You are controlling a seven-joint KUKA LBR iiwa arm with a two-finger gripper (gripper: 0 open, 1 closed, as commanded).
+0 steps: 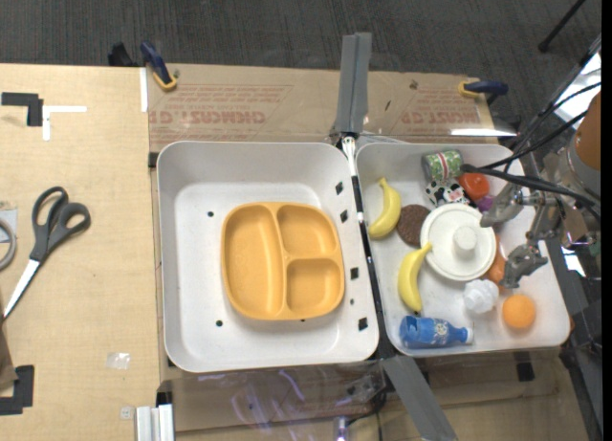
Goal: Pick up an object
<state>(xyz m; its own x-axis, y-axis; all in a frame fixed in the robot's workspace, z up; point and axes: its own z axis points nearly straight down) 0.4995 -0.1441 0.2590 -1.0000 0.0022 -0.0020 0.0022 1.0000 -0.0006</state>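
Reaching in from the right edge of the frame, the gripper (517,236) hangs over the right bin (559,329), its two fingers spread apart and holding nothing. Just left of it sits a white lidded pot (461,243); an orange ball (518,312) lies below it. A yellow divided plate (283,260) rests in the left bin (182,267).
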